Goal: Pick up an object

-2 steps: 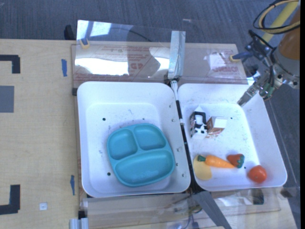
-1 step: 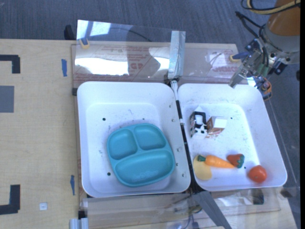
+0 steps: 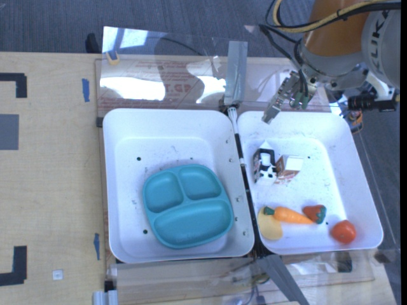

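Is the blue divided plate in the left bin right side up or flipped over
Right side up. The blue divided plate lies flat in the left bin with its three hollow compartments facing up.

Arm (image 3: 346,27): grey-white housing with a broad orange band above the wrist. Part of a dark printed letter shows on the pale casing at far right. Black and yellow cables loop across the orange section. Gripper (image 3: 280,107): grey metal, thin fingers, small green and dark fittings at its base.
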Robot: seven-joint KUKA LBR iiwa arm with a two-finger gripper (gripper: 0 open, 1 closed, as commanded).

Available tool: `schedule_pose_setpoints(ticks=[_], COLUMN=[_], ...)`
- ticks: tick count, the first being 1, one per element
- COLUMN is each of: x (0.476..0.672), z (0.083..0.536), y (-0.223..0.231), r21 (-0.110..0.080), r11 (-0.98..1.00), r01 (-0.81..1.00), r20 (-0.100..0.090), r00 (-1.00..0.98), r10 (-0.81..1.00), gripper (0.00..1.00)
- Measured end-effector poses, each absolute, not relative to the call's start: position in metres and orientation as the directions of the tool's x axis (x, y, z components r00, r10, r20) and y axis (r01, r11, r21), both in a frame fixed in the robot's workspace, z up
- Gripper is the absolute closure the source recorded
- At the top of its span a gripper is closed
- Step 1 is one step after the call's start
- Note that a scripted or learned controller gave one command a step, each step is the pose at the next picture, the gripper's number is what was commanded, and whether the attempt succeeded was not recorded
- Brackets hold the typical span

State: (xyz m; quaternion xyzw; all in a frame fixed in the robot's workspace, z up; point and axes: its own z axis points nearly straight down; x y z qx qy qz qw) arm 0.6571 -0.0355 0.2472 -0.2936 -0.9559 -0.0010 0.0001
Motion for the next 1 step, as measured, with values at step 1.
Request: schedule_pose_setpoints(ticks=[1], x=[0.6444], z=[0.2425], y=[0.0099], r21=[0.001], r11=[0.883], r01=[0.469], r20=[-0.001], r00=[-0.883], r10=[0.469], gripper=[1.00])
